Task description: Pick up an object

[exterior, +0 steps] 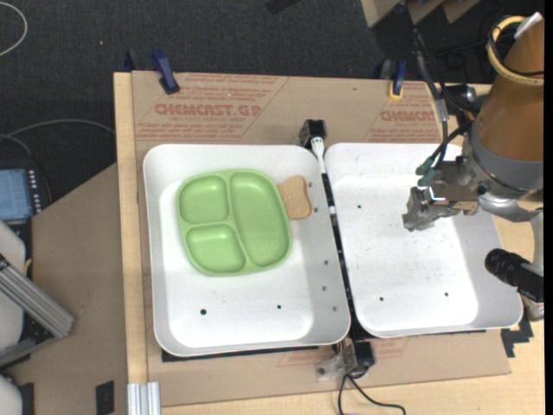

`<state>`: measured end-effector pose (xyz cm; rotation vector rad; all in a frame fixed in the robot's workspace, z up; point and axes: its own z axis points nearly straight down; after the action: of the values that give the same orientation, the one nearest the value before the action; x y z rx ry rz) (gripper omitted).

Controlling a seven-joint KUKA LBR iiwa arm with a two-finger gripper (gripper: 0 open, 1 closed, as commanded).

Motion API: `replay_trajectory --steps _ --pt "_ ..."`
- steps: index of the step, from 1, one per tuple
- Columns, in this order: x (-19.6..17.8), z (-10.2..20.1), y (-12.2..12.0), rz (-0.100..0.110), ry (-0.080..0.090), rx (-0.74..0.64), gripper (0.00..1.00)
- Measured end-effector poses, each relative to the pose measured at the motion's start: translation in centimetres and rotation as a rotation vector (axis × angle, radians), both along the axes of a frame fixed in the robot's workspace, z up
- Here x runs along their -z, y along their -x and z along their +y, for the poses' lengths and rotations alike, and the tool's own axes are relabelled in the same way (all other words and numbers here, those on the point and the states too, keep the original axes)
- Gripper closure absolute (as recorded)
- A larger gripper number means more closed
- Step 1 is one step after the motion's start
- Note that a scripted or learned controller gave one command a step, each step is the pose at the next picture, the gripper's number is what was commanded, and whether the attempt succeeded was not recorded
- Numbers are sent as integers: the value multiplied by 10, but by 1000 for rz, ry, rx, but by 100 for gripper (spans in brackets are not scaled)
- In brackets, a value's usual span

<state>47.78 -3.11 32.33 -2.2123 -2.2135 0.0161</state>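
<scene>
Camera view: we see the grey two-finger gripper (421, 216) hanging over the right shallow white plastic bin (484, 309), w/ the orange-banded arm coming in from the right. We can't tell whether it's spread or closed; the tip is too small and dark to read, and nothing shows in it.

The pickable things sit in the left shallow white plastic bin (233, 327): a pale green three-compartment plastic plate (233, 221), lying flat toward the upper middle, and a tan, toast-like flat piece (295, 197) touching the plate's right edge, near the divide between bins.

Our read on the step: approach only, nothing grasped yet. The gripper is well apart from both objects, so the next move prob. calls for a traverse leftward across the two adjoining rims, then a descent onto one item. The tan piece looks the easier target, being small; the plate is wide and flat, so a rim pinch would be needed.

Around: a black clip (313, 131) at the top of the seam, blue clamps (164, 70) on the cardboard-covered bench (130, 232). The raised rims at the seam are the main obstacle.
</scene>
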Motion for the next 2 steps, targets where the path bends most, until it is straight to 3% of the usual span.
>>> replay_trajectory --steps 1,2 --pt "-25 68 -2 -20 0 -6 100" --pt "-76 99 -2 -23 -1 -4 100"
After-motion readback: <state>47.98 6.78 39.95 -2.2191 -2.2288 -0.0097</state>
